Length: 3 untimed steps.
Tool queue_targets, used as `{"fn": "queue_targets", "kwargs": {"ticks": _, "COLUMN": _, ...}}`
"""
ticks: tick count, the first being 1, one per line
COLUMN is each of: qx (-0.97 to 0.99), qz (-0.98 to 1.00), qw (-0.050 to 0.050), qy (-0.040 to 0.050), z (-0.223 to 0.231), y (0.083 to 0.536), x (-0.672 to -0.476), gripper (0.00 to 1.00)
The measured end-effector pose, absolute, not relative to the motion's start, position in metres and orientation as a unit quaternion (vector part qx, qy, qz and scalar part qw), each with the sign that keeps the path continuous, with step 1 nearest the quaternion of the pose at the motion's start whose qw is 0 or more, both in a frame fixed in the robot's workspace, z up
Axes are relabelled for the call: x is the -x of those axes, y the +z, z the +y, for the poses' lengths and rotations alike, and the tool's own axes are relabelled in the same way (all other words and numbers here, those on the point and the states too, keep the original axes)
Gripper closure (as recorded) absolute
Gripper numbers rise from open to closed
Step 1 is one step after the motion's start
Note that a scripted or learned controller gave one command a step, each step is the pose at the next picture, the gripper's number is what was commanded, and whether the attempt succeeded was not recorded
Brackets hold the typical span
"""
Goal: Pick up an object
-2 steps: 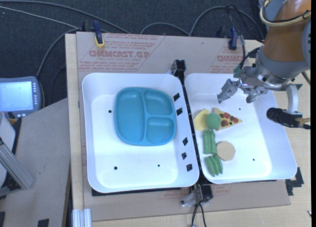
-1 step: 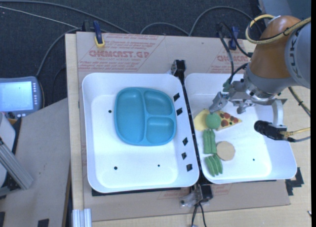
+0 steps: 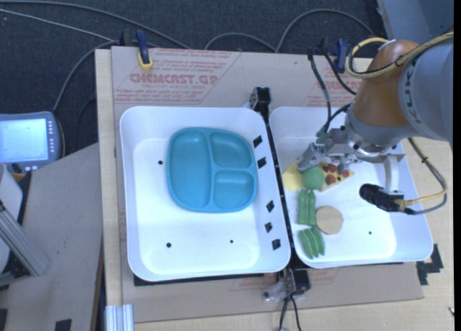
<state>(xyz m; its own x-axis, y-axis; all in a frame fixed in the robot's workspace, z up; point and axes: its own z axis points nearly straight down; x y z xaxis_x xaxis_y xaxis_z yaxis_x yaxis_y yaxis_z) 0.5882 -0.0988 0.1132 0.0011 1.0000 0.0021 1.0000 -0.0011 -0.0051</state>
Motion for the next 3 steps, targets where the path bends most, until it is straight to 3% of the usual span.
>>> {"fn": "queue_targets", "kwargs": {"ticks": 1, "qx": 0.708, "qz": -0.707, "qw": 0.001, "qy": -0.0001, "z": -0.099, "y": 0.126, "x": -0.589, "gripper": 1.0}}
{"fn": "queue_targets", "kwargs": {"ticks": 3, "qx": 0.707, "qz": -0.708, "qw": -0.003, "qy": -0.0024, "z": -0.1, "y": 0.247, "x": -0.608, "gripper": 1.0}}
